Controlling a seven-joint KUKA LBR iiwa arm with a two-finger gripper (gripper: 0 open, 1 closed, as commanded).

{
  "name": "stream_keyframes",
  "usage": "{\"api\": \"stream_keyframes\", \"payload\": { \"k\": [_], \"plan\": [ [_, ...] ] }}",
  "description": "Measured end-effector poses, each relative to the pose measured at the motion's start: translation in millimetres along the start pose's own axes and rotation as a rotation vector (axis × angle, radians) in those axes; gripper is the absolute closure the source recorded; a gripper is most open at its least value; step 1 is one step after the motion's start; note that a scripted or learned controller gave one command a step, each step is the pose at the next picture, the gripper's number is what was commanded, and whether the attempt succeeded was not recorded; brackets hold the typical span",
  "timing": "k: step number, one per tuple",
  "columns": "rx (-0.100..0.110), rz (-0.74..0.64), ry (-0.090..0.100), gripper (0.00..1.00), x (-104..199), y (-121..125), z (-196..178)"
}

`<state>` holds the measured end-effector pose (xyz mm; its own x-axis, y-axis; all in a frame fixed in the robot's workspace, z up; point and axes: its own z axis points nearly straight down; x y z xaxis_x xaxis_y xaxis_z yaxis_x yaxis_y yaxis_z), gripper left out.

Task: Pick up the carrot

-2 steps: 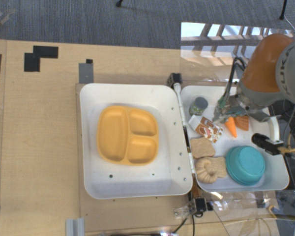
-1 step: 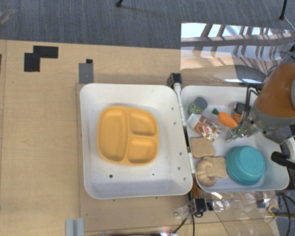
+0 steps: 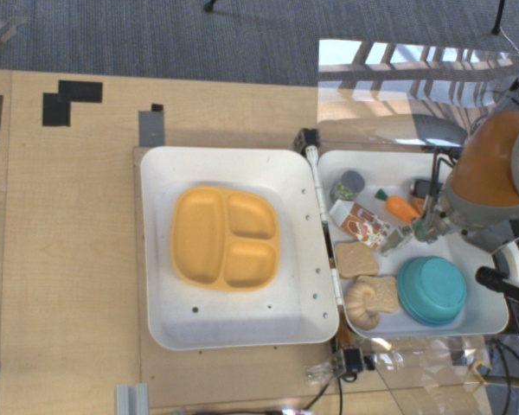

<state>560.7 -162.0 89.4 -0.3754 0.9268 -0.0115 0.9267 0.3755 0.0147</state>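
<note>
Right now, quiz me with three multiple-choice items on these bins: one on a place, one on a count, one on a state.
1. Where does the carrot lie?
A. right bin
B. left bin
C. on the yellow tray

2. How many compartments has the yellow tray?
A. two
B. three
C. five

3. How does the teal bowl stand?
A. upside down
B. on its edge
C. upright, mouth up

Key: 1 A, it lies in the right bin beside the end effector. 2 B, ridges split the tray in three. 3 C, its hollow shows.
</note>
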Motion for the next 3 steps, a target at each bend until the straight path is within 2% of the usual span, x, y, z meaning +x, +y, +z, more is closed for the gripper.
{"api": "stream_keyframes", "payload": {
  "k": [1, 2, 3],
  "plan": [
    [0.004, 0.099, 0.006, 0.00, -12.8, 72.7, 4.0],
    [0.001, 0.134, -0.001, 0.00, -72.1, 93.8, -111.4],
    [0.002, 0.120, 0.002, 0.00, -66.8, 52.3, 1.7]
  ]
}}
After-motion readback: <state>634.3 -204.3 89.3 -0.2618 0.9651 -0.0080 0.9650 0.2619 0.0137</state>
